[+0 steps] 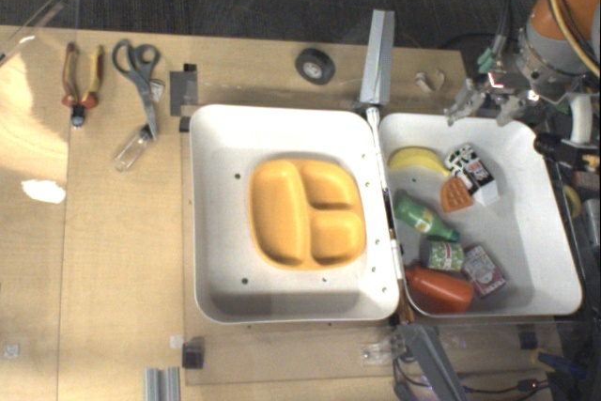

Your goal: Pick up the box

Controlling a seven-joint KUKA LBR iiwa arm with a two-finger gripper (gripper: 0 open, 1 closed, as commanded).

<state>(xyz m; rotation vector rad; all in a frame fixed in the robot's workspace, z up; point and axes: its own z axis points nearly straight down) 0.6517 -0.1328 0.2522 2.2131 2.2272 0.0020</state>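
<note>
Right bin (pixel 554 249): green box (pixel 445 255) and purple box (pixel 482 269) lie near the front, well apart from the gripper (pixel 491 100) above the far rim. Fingers look spread, though small and blurred. Approach step; next move calls for descent onto one box

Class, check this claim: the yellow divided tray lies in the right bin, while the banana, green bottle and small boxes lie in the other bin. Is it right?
Not quite. The camera view shows the yellow divided tray in the left bin; the banana, green bottle and small boxes lie in the right bin.
</note>
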